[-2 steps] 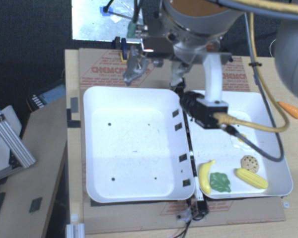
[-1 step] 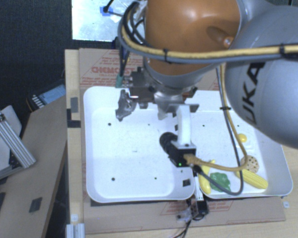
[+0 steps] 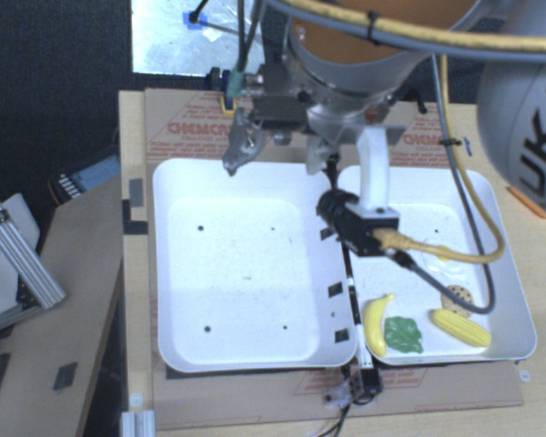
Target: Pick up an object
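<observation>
Big grey arm (image 3: 364,35) hangs over the far edge of the two bins. Left bin (image 3: 237,271) sits beside the right bin (image 3: 491,271). Claw (image 3: 278,157) is spread open, gripping nothing. Banana (image 3: 376,324), green leaf (image 3: 403,334), corn (image 3: 460,327) and cookie (image 3: 458,293) sit near-right.

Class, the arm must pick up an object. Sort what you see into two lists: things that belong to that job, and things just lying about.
Belong to the job:
gripper
banana
green piece
corn cob
cookie
right bin, which holds them

Just lying about:
left bin
cardboard sheet
aluminium rail
</observation>
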Action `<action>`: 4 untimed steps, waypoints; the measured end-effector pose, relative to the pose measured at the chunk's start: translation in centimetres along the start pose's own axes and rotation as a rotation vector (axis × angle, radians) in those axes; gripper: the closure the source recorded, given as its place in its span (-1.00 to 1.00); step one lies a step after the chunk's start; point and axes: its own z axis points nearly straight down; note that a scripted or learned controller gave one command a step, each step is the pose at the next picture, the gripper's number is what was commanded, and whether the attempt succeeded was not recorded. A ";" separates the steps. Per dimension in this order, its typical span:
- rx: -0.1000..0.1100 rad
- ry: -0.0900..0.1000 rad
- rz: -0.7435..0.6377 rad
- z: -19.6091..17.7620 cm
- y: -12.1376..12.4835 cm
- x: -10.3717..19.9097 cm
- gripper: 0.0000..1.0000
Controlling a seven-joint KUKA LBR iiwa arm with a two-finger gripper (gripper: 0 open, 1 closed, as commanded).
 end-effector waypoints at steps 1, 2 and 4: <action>0.005 -0.003 -0.002 -3.2 -0.2 0.0 -1.00; 0.008 -0.004 -0.003 -3.0 -0.2 0.0 -1.00; 0.005 -0.003 -0.002 -3.2 0.4 0.0 -1.00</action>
